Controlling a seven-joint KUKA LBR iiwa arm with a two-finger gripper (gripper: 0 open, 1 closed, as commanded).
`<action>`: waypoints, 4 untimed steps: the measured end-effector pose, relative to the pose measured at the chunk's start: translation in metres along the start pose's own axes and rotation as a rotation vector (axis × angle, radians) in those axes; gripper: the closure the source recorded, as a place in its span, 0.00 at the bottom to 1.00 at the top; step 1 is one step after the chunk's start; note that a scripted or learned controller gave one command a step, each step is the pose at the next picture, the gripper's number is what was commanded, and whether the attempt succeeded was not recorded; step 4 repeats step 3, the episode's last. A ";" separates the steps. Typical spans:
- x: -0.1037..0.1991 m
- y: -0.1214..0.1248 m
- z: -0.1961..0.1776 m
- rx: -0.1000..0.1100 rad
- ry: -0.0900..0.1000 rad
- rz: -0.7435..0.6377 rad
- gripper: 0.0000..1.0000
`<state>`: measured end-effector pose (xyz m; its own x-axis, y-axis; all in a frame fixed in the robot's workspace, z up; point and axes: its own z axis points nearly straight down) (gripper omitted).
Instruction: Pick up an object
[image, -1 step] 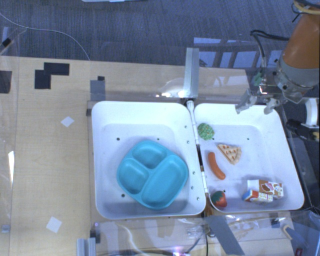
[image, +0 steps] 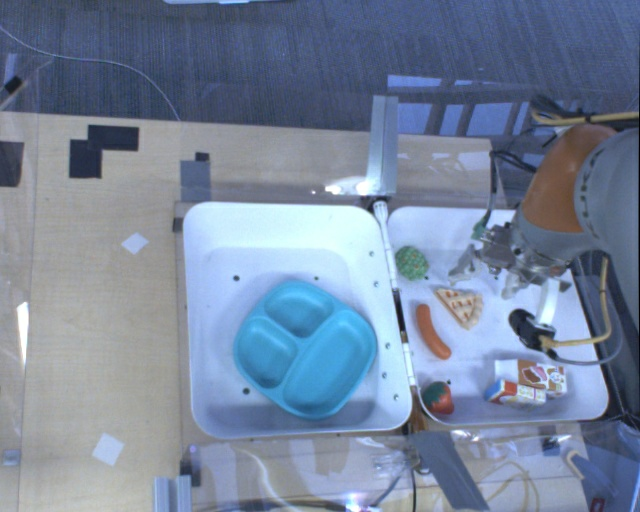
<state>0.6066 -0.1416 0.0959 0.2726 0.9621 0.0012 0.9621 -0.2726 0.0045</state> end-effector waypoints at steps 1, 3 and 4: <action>0.036 -0.039 0.007 -0.004 0.001 -0.046 0.00; 0.092 -0.031 -0.111 0.001 0.000 -0.019 1.00; 0.092 -0.031 -0.111 0.001 0.000 -0.019 1.00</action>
